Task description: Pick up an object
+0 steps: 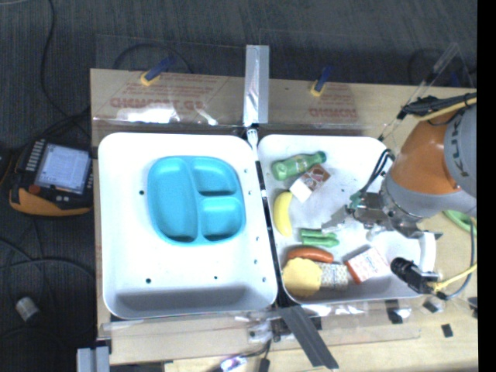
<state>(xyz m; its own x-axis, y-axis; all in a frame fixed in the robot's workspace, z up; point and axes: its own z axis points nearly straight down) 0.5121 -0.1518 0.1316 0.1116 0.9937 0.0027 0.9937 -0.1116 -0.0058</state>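
My gripper (345, 217) hangs over the right bin (353, 147), about the middle of that bin's floor, with my arm (434, 173) reaching in from 3 o'clock. I cannot tell from this view how wide it stands, since wrist hardware and cables crowd the tip; nothing is seen held in it.

No one object is named by the task, so I judge the nearest candidate to be the green pod-shaped item (319, 237), just beside my gripper at about 7 o'clock. Its long axis runs roughly 9 to 3 o'clock, so I judge a closing line along 12 to 6 would span its narrow width.

Other candidates, read from my gripper:
- the yellow banana (284, 212) at 9 o'clock, against the bin's left wall, long axis 12 to 6;
- the green bottle (297, 164) at 11 o'clock, lying on its side, neck toward 2 o'clock;
- the small brown-and-white packet (308, 183) at 10 o'clock, near the bottle;
- the red sausage-shaped item (311, 255) and the yellow rounded item (302, 276) at 7 o'clock, touching one another;
- the red-and-white box (366, 265) at 5 o'clock, near the front wall.

The left bin (124, 208) holds a blue divided tray (198, 198), well apart at 9 o'clock.
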